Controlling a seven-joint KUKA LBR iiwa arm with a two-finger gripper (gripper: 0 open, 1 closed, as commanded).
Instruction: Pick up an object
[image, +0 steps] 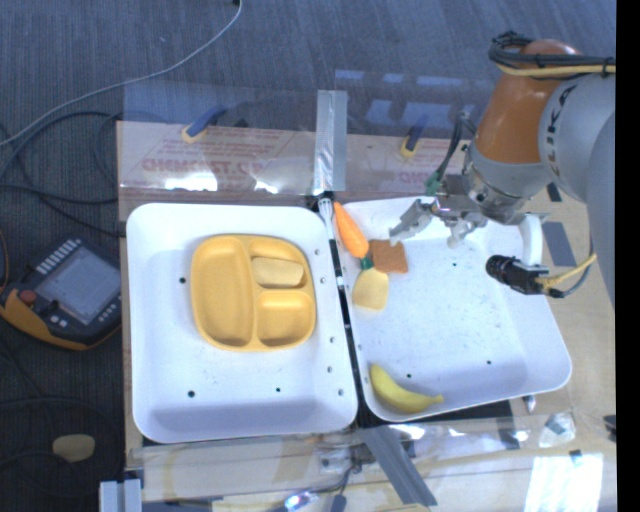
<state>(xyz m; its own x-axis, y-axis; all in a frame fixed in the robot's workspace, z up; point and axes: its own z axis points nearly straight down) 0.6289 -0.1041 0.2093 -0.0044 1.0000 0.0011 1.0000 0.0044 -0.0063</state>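
The open metal claw (436, 222) hangs empty over the right shallow white bin (520, 345), near the orange-brown square block (389, 257).

a robotics lab: white bins (150, 330) clamped on a bench, a teach pendant (62, 293) on grey carpet (60, 60) (cables trailing), toy food for trials.

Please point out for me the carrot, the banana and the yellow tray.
carrot (350, 231), camera view: middle of its orange body.
banana (402, 391), camera view: middle of its curve.
yellow tray (222, 295), camera view: floor of its long left compartment.
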